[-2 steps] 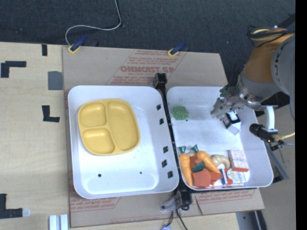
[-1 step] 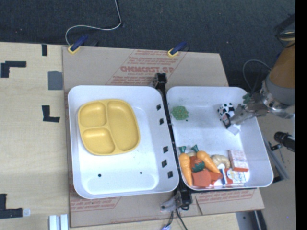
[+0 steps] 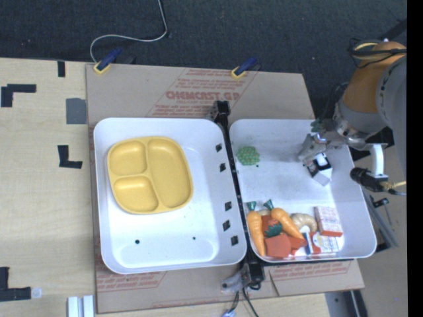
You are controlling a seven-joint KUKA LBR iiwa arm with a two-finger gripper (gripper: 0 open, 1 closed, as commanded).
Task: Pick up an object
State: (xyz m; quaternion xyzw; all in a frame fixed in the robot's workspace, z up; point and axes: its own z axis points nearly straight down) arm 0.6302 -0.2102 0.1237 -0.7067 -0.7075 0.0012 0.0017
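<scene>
White right bin (image 3: 277, 177), hand (image 3: 317, 156) near far-right rim

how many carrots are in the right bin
2, both in the pile at the near edge of the right bin: one carrot at the pile's left end, another carrot angled beside it. More may be hidden beneath.

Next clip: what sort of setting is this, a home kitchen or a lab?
Most likely a robotics lab bench, not a kitchen. A cardboard sheet is clamped to the bench under two white bins, toy food is heaped in the right one, and the gripper hangs over it.
</scene>
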